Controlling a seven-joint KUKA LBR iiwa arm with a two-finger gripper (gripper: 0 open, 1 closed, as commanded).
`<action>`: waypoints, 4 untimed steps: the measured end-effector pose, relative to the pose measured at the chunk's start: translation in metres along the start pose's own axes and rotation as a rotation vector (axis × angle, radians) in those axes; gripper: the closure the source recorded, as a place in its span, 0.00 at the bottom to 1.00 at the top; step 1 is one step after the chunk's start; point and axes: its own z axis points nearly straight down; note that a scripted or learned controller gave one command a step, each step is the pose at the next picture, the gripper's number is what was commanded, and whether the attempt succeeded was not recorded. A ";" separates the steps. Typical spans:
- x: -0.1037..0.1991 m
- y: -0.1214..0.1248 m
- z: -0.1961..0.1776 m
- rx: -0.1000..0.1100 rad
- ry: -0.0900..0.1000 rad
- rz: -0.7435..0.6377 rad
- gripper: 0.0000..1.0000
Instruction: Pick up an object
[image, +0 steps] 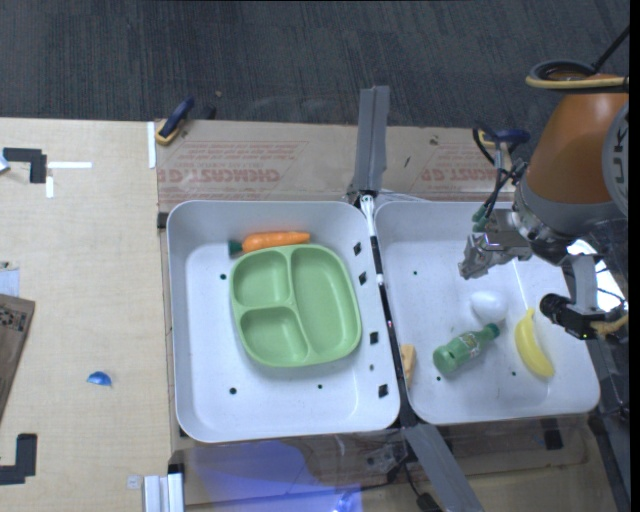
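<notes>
The claw (482, 255), its grip state impossible to tell, hovers just above the white egg (487, 303), likely smooth, light and fragile, best pinched across its middle.

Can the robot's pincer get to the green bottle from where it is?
Probably yes. The pincer hangs over the right bin, and the green bottle lies just below it in the picture, with nothing on top. A white egg and a banana lie close beside it.

bright, even overhead light, soft shadows, bluish glare at the bottom edge.
</notes>
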 end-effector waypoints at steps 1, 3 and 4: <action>-0.048 -0.028 0.058 0.000 0.001 -0.045 0.00; 0.001 -0.070 0.112 -0.001 0.001 0.133 0.00; 0.002 -0.022 0.111 -0.003 0.000 -0.263 0.00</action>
